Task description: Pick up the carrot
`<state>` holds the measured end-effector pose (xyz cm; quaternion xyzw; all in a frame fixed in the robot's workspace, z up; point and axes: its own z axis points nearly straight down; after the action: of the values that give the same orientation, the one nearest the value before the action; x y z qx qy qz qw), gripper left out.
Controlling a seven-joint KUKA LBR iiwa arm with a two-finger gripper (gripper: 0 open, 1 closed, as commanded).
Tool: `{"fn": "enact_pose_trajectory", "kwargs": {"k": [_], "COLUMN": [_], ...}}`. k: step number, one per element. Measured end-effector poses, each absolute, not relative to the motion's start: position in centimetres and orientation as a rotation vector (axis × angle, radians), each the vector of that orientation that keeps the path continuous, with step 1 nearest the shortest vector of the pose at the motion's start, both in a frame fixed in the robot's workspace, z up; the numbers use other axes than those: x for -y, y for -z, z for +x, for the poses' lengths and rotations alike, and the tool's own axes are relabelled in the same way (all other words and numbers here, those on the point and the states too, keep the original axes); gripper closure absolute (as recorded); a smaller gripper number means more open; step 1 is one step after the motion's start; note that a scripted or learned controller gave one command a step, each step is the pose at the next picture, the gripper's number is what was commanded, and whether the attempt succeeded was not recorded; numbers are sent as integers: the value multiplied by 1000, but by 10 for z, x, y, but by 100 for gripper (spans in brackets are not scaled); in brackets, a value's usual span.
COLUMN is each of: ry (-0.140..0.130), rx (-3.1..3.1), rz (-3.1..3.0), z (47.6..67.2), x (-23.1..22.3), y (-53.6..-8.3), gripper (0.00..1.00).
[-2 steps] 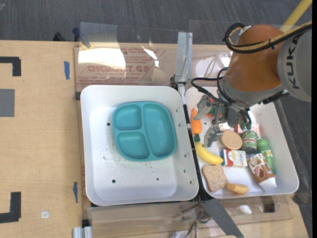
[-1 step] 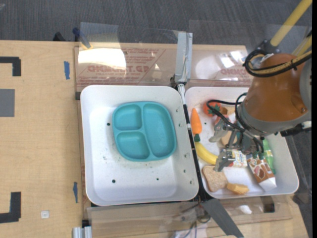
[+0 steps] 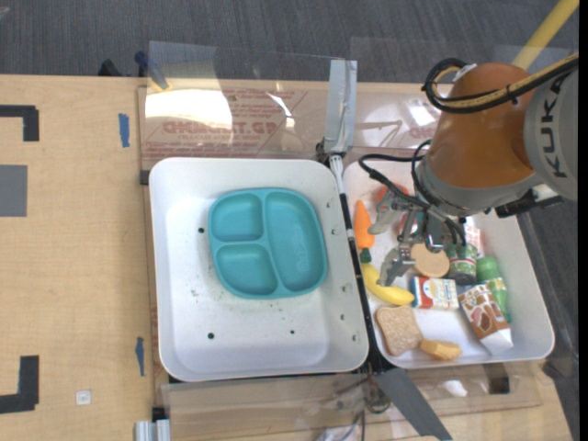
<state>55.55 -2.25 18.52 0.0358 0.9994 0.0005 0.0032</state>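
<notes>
The carrot (image 3: 364, 223) is a small orange piece lying along the left wall of the right bin (image 3: 533, 333), with a bit of green at its lower end. My gripper (image 3: 413, 251) hangs below the orange wrist over the middle of that bin, a short way right of the carrot and apart from it. Its grey fingers (image 3: 396, 266) point down and stand open, with nothing held between them. A round tan disc (image 3: 430, 263) lies right beside the fingers.
Around the gripper lie a yellow banana (image 3: 388, 292), a bread slice (image 3: 399, 329), a yellow block (image 3: 439, 348), a small carton (image 3: 434, 293), a printed packet (image 3: 485, 315) and a green bottle (image 3: 488, 269). The left bin (image 3: 184, 320) holds a teal divided plate (image 3: 268, 243).
</notes>
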Motion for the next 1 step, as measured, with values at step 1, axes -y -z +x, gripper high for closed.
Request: {"fn": "enact_pose_trajectory", "kwargs": {"k": [1], "ry": [-2], "rx": [-3134], "rz": [5], "z": [563], "x": [-10], "y": [-185], "gripper": [0]}}
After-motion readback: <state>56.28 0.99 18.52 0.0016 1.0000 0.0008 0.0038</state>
